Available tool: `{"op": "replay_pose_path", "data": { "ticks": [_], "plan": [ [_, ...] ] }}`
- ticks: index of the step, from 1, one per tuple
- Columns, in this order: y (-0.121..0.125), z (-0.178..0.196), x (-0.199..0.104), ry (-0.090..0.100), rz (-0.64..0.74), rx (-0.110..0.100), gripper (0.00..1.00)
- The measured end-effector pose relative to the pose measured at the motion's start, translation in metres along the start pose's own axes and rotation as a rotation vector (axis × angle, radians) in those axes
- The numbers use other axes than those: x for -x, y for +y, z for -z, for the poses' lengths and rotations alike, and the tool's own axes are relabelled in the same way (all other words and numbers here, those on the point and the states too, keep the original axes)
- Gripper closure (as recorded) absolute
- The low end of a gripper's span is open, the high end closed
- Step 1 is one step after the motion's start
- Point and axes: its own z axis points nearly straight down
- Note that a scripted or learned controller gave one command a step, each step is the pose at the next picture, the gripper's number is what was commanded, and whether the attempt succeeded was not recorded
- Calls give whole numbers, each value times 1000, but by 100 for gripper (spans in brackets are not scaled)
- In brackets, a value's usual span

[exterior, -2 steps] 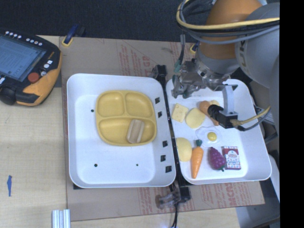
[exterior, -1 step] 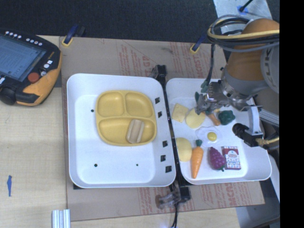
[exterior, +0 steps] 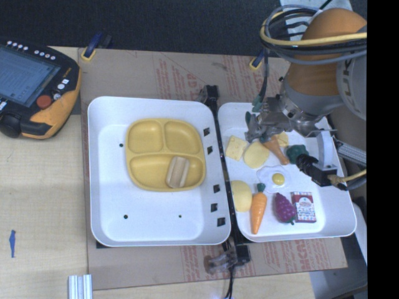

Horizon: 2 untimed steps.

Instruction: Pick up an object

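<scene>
1. A single fixed camera sits above the tabletop (exterior: 56, 185) and looks down at a slant.
2. It stands far enough back to take in the left bin (exterior: 103, 167) and the right bin (exterior: 340, 220) whole, side by side.
3. The arm (exterior: 324, 61) enters from the frame's right, its upper part nearest the lens.
4. A handheld control pendant (exterior: 34, 92) lies at the left edge.

tray (exterior: 143, 167) in left bin (exterior: 106, 217) | roll (exterior: 177, 172) on tray | carrot (exterior: 258, 209) in right bin (exterior: 336, 226)
</scene>
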Motion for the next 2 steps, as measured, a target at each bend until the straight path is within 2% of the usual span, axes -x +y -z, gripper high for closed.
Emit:
{"op": "replay_pose_path", "data": {
  "ticks": [1,2],
  "plan": [
    [-36,6,-27,0,1,-6,100],
    [17,-23,-69,-1,2,1,100]
  ]
}}
